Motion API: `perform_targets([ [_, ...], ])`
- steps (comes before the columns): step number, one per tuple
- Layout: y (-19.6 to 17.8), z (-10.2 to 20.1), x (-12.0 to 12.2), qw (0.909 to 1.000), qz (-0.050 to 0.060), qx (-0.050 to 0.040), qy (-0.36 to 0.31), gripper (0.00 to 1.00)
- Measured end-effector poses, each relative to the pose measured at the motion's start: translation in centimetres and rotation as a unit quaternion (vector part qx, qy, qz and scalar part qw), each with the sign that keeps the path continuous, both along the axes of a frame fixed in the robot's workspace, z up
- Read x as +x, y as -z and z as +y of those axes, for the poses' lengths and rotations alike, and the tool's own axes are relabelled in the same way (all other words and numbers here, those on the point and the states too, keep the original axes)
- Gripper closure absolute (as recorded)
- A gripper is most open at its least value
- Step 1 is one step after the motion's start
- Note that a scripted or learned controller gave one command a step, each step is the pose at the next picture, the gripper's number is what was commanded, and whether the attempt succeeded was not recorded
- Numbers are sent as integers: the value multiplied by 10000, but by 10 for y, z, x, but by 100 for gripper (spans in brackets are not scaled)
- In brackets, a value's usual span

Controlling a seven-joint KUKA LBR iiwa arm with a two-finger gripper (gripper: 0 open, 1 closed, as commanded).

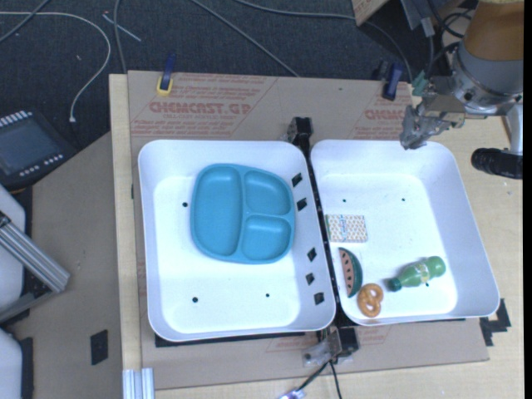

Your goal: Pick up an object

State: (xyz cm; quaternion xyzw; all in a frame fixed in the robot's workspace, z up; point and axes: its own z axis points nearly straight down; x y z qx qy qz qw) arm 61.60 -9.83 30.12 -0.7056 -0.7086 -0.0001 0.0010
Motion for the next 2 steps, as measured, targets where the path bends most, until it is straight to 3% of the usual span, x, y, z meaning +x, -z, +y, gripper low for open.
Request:
perform_targets([
  [2,39,96,5,10000,13,5,-5,100],
])
